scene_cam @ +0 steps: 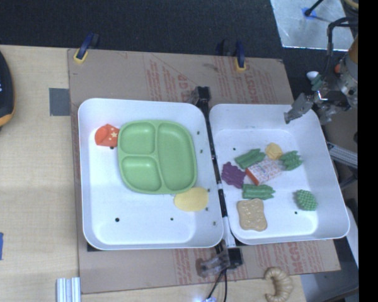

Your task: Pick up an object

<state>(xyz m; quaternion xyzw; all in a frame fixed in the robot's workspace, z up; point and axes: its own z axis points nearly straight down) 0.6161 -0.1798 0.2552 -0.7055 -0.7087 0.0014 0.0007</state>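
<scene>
Jaws over the far rim of the right bin (327, 187). Nearer the camera than the jaws, inside that bin, a cluster: packet (264, 172) in the middle, pod (249, 158) just behind it, biscuit (251, 214) at the near side. Well to the view's left of the jaws, in the left bin (145, 228), a divided plate (157, 156), a round piece (106, 135) just beside its far-left corner, an oval piece (191, 199) at its near-right corner.

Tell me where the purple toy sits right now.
The purple toy lies in the right bin, near its left wall, beside the green pod and the red-and-white packet, above the tan cracker.
</scene>
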